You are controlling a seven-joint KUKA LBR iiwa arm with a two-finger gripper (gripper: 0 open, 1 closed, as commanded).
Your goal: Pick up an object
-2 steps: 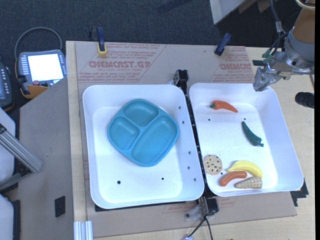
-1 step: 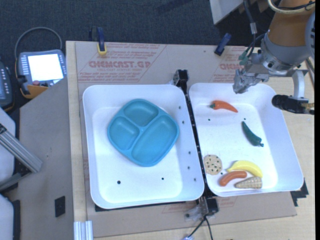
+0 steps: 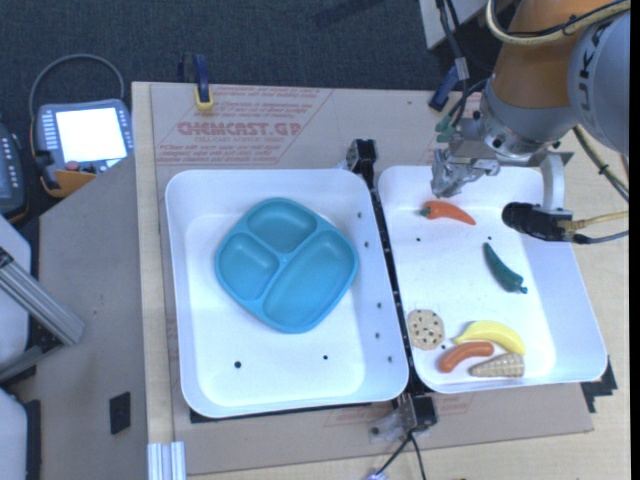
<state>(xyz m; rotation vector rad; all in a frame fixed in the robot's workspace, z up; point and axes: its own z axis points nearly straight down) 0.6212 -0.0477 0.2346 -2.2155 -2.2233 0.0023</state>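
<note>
Two bins sit before me; in the right bin [image 3: 560, 298] my gripper [image 3: 452, 180] hangs just above the carrot [image 3: 447, 212], near the far wall. I cannot tell how wide it stands. I judge the carrot a light, stiff, smooth toy that may roll, best pinched across its thick middle. The green pepper [image 3: 503, 268] lies nearer me than the carrot.

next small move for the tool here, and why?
Probably a short straight descent onto the small orange carrot-shaped toy. The tool hangs just above the toy's left end in the right white bin, with nothing seen between its fingers. The dark green pepper-shaped toy lies apart, so the approach looks uncrowded.
</note>
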